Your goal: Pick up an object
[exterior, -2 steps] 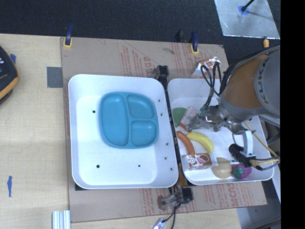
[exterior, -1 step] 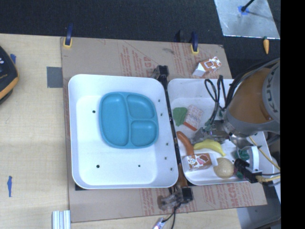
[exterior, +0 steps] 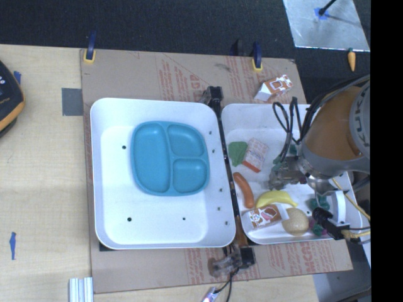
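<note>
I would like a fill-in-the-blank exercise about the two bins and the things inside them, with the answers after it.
1. The blue plate has ____ compartments.
2. The plate lies in the ____ bin.
3. The banana lies in the right bin, and its colour is ____.
4. The sausage lies to the ____ of the banana.

Missing words: three; left; yellow; left

So you've got two bins side by side: the left bin point(exterior: 110, 231) just has a divided plate point(exterior: 169, 157) sitting in its middle. The right bin point(exterior: 264, 113) is packed: a sausage point(exterior: 244, 189) by its left wall, a leaf-shaped piece point(exterior: 237, 151) behind it, and a banana point(exterior: 276, 198) to the sausage's right. In front of the banana lie a packet point(exterior: 265, 216) and a potato point(exterior: 295, 222), with the arm point(exterior: 330, 134) leaning in over the bin's right side.
</note>
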`<state>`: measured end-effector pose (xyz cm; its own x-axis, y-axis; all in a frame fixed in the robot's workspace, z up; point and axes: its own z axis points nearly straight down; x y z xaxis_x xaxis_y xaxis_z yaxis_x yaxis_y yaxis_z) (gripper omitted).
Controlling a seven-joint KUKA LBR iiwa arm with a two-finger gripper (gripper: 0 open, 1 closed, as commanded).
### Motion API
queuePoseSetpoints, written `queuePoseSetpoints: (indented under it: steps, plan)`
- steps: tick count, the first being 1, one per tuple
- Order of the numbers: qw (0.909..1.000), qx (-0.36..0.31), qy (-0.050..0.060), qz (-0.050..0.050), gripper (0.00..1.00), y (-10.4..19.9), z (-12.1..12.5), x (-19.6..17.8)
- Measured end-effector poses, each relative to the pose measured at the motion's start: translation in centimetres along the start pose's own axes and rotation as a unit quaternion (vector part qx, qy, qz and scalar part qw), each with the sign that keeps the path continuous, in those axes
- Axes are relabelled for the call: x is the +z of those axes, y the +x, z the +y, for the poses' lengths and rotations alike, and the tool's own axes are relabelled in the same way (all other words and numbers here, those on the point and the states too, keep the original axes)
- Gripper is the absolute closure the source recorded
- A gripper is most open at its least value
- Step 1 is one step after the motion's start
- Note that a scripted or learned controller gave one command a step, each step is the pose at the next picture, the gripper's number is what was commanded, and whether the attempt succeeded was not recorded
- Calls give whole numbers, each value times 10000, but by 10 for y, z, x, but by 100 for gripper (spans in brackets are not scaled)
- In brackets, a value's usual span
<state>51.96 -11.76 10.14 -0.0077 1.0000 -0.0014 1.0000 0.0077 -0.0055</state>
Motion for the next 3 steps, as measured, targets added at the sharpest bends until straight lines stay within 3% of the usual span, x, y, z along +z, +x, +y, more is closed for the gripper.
queuePoseSetpoints:
  steps: [1, 2, 3]
  plan:
    - [10000, 24, -17, 7, 100, -9, 14, -43]
    - [10000, 20, -14, 8, 0, -8, 14, -43]
    - [10000, 20, -6, 7, 0, 17, -24, 10]
